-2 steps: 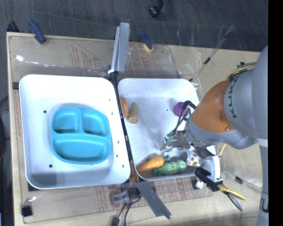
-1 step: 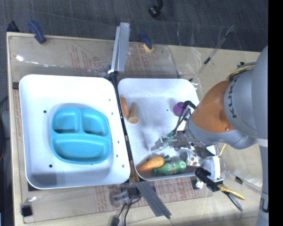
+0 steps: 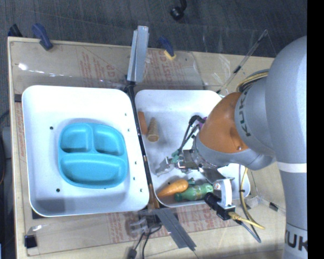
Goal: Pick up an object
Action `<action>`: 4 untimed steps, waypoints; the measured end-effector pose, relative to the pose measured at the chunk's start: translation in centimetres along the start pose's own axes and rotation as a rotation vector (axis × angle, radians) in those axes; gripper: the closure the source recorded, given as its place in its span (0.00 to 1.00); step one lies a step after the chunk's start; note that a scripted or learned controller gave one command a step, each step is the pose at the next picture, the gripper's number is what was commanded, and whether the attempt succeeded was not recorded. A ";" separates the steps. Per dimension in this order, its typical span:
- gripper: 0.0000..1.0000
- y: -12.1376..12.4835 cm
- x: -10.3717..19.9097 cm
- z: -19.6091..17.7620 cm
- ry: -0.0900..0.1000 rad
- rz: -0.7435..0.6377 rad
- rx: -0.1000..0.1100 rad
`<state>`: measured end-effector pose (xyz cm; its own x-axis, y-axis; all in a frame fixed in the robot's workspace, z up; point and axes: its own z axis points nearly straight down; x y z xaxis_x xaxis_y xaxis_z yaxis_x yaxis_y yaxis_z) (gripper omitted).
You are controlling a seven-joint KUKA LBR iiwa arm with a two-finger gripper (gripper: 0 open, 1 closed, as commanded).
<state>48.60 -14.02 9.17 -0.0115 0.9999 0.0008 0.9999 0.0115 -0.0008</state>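
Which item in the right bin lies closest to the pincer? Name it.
The orange carrot, at the bin's near edge just below the pincer. The green item beside it sits further right, and the tan piece and brown stick lie further up the bin.

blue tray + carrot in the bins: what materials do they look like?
Blue tray: looks like molded plastic, smooth semi-gloss, with soft highlights along its rounded compartment edges. Carrot: probably toy plastic or rubber, going by its uniform orange and slight sheen; foam can't be ruled out.
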 end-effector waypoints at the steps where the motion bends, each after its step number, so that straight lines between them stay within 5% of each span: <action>1: 1.00 0.1 0.0 -1.0 0.000 -0.003 -0.001; 2: 0.00 0.1 0.0 -1.0 0.000 -0.003 -0.001; 3: 0.00 -0.8 -1.0 -0.1 0.001 0.002 -0.001; 4: 1.00 -0.6 -0.9 -1.1 0.001 -0.003 -0.003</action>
<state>48.02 -14.97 10.27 -0.0141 0.9999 0.0017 0.9999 0.0141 0.0025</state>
